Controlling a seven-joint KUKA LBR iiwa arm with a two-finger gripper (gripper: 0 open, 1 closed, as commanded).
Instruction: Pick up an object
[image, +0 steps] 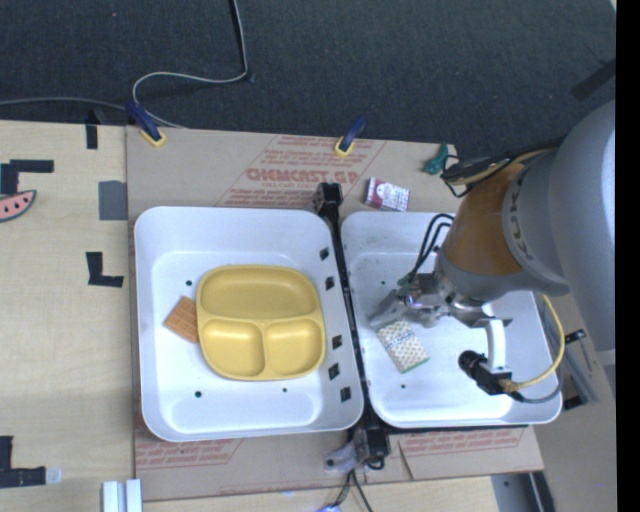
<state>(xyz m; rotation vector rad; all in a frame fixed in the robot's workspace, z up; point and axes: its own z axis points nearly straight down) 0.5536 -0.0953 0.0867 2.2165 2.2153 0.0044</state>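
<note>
One gripper (398, 312) over patterned packet (403, 345); finger state unclear, tan piece (181, 319) half-hidden

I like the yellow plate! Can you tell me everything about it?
The plate is pale yellow and looks like smooth plastic. It is a rounded rectangle with three sections: one wide one at the far side and two smaller ones nearer the camera. It lies flat, right side up, in the left bin. Its left edge covers part of a brown cracker.
</note>
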